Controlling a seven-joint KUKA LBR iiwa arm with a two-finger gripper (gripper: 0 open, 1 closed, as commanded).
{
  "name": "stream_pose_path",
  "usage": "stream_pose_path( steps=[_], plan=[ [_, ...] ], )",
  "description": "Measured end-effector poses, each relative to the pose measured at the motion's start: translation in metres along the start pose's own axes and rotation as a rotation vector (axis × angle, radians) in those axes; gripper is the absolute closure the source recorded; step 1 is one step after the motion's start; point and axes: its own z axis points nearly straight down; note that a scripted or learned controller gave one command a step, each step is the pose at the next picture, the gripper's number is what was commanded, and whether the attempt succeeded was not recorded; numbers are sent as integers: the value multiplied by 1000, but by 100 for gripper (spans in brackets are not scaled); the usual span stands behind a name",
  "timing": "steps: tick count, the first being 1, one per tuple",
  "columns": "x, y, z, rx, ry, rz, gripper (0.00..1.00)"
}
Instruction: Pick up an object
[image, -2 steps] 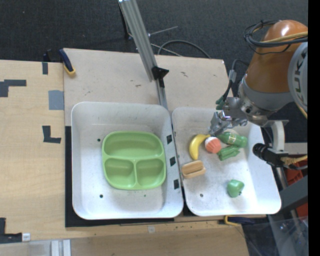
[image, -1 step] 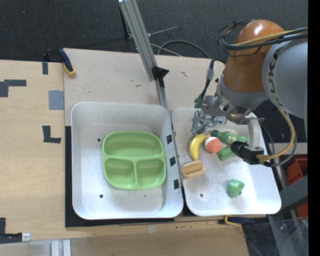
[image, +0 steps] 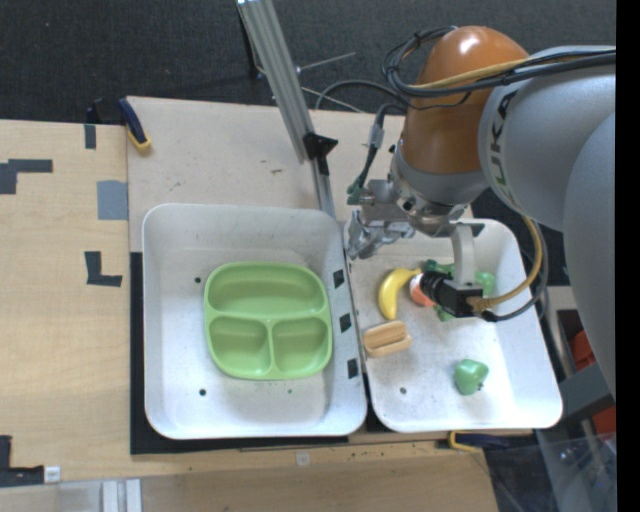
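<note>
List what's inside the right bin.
The right bin holds a banana, a hot dog bun, a green toy and an orange-and-green item. The arm covers its far end, so anything there is hidden.

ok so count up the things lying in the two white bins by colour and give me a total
Green: 2, the divided plate in the left bin, and a small green piece in the right bin
Yellow: 1, the banana
Tan: 1, the hot dog bun
Total: 4, not counting a mixed-colour bit partly hidden by the arm
</note>
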Motion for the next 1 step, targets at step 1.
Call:
stream_pose_path(
  steps=[1],
  plan=[
    [45, 8, 22, 2, -1, 0, 100]
  ],
)
